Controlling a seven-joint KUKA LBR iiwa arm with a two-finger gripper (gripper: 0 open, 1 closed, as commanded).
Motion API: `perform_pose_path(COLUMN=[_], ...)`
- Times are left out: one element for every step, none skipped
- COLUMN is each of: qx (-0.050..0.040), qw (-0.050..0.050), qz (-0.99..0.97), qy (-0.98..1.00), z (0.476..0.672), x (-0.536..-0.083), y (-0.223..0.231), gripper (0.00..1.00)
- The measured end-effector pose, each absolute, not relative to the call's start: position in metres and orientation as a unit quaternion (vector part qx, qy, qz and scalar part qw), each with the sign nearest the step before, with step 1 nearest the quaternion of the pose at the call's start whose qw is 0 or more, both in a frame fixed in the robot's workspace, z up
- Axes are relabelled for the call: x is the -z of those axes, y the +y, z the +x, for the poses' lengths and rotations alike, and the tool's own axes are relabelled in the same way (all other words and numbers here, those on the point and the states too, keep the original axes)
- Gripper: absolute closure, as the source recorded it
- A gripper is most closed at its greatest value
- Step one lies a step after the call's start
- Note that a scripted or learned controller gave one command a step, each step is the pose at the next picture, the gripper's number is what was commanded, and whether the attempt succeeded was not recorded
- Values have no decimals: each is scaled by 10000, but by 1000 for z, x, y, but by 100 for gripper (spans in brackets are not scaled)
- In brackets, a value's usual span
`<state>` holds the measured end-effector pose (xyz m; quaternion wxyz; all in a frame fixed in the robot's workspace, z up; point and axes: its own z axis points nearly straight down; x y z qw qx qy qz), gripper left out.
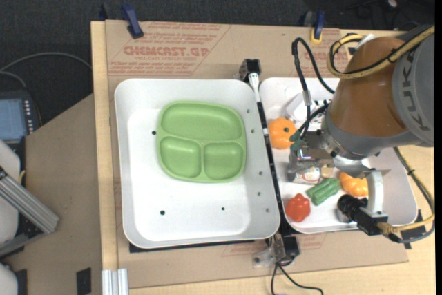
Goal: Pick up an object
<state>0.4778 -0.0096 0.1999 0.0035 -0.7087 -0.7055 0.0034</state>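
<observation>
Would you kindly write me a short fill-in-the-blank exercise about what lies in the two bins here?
1. The green divided plate lies in the ____ bin.
2. The plate has ____ compartments.
3. The red toy lies in the ____ bin, near its front edge.
4. The arm hangs over the ____ bin.

Missing words: left; three; right; right
</observation>
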Motion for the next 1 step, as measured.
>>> perform_pose_path(qx=[19], qw=[-8], qz=[-7054], qy=[-7088], z=[480], x=[-237], y=[34], gripper=[100])
